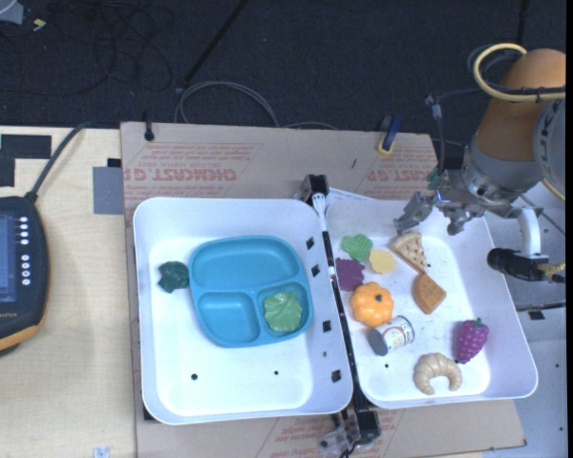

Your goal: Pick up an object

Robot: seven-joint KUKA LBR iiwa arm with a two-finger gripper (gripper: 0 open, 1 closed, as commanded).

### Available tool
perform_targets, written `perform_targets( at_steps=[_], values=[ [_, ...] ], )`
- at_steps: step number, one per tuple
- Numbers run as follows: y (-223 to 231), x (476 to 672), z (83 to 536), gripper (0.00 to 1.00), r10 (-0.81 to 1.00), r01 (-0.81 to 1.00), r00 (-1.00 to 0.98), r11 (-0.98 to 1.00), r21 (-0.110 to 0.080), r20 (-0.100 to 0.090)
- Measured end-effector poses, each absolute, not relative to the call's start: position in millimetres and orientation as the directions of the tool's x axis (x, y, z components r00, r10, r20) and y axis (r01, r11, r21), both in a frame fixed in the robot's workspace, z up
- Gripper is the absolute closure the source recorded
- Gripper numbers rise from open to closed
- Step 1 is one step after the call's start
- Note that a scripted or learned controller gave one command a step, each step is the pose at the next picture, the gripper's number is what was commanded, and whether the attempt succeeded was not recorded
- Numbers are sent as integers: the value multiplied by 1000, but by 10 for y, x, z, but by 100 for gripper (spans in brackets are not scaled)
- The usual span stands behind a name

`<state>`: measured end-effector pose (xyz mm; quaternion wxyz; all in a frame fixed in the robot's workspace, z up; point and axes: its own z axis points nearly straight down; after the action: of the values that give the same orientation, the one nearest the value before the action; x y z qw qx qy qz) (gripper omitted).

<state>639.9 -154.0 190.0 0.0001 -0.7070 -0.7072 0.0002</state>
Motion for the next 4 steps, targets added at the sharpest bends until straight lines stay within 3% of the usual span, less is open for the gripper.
perform_targets(
  at_steps=[1,2,3,4],
  values=[
    [-1155,5929,943,0,1000,1000,1,-1,-14,5],
    [-793,6458,873,0,1000,1000,-4,4,1,0],
    [-1066,5867,870,0,1000,1000,3,-3,-8,0],
    [-971,5473,870,0,1000,1000,2,-2,-7,2]
  ],
)
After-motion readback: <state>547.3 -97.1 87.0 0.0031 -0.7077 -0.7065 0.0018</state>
